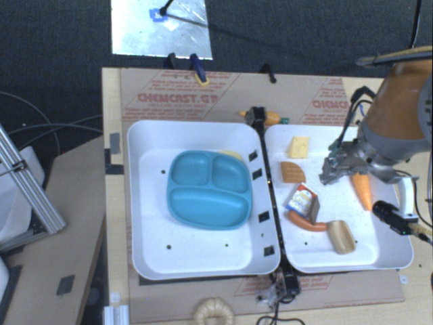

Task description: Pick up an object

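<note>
Fingers [331, 172]: apart or together, can't tell; nothing seen between. Poised over bare floor of right bin [389, 266], in its far half. Just beside, on the right-edge side: carrot [363, 191]. Near, on the divider side: brown slice [292, 172]. Prob. one of these two for the pick; neither gripped.

Risks, as judged:
- Likely to grab air if closed here, w/ no obj directly below.
- Could strike bin floor on a straight drop.
- With carrot, tapered & round: liable to squirt toward right edge under an off-centre pinch.
- With slice, flat & thin: hard to get under, apt to slide toward divider rather than lift. Same for cheese [298, 146] nr far edge.
- With box [302, 200], sausage [306, 223] and roll [341, 237], crowded toward near edge: may nudge neighbours or catch two at once.

Pose: angled down and toward divider at the wrist. Behind that, arm [399, 107], grey w/ orange band, reaching in over right bin's far-right corner, hanging above carrot's far end and hiding part of right edge. Well apart from left bin [145, 202] and its blue plate [208, 188].
</note>
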